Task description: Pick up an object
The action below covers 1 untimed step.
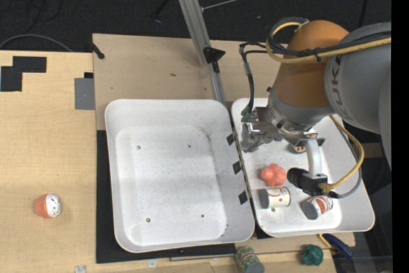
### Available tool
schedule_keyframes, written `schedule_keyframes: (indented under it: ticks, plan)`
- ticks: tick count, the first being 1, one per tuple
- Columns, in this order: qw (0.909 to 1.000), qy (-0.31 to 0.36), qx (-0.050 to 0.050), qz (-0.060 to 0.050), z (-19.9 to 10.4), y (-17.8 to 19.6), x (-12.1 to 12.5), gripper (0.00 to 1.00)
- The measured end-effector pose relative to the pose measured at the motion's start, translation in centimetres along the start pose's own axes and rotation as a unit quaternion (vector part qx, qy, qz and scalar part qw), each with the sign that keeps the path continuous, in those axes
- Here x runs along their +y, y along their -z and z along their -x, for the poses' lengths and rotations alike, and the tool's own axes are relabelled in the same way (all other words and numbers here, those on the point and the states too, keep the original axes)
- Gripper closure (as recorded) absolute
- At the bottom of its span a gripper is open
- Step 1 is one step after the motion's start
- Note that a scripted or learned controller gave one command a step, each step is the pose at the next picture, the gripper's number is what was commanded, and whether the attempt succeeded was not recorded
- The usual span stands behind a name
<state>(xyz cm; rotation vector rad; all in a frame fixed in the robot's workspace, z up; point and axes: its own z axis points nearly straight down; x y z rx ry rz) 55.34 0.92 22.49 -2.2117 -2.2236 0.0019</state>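
I've got the gripper [250,131] low at the right bin's [358,217] 10 o'clock corner, can't tell its grip state, w/ red ball [273,174] at its 5 o'clock, prob. next target.

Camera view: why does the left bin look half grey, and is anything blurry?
In the camera view, a soft shadow greys the lower part of the left bin, the upper floor being brighter; the arm close to the lens looks soft, and the background above the bench is dark.

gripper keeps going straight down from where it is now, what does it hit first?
Probably bare floor of the right bin near its left wall: the gripper hangs above the red object. Depth is unclear from this slant.
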Motion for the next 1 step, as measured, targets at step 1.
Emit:
schedule_keyframes:
  ticks: [1]
  plan:
    - [1.0, 0.0, 0.0, 0.001, -5.22, 0.29, 0.69, 1.0]
